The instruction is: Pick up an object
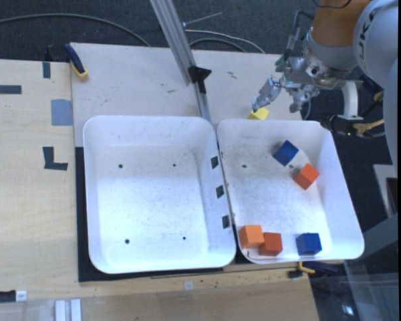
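The right bin holds several cubes. A blue cube and an orange cube lie near its far right. An orange cube, a red-orange cube and a second blue cube line its near edge. A small yellow piece lies at the bin's far rim. My gripper hangs above that far rim, open, fingers spread and nothing between them. Its left finger is just above the yellow piece.
The left bin sits beside the right one. A slanted aluminium post with a black clamp rises behind the bins' shared edge. Cables run over the dark floor at the back. A yellow-and-blue clamp lies at the far left.
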You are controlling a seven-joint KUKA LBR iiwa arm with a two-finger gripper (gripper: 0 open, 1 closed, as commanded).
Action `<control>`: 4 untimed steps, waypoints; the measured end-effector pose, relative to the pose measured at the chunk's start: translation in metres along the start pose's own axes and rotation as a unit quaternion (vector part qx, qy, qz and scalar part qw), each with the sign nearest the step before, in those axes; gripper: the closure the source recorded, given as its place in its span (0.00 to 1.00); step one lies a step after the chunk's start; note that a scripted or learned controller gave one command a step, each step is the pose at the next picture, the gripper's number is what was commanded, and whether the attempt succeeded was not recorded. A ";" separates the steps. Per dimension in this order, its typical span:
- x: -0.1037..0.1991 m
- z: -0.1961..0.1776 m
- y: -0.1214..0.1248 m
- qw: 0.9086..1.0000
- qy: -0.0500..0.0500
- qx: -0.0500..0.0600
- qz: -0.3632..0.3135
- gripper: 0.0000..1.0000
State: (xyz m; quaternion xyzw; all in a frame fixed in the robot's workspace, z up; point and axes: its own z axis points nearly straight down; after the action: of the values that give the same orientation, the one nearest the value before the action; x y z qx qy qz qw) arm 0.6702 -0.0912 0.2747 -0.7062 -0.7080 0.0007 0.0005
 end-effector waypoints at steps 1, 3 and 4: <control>-0.011 -0.051 -0.022 1.000 0.000 -0.003 0.000 0.00; -0.079 0.102 0.010 1.000 -0.002 0.001 0.003 0.00; -0.102 0.188 -0.004 1.000 0.000 0.004 0.002 0.00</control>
State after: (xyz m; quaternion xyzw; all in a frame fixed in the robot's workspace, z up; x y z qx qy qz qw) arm 0.6664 -0.1932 0.0863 -0.7073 -0.7069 0.0035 0.0031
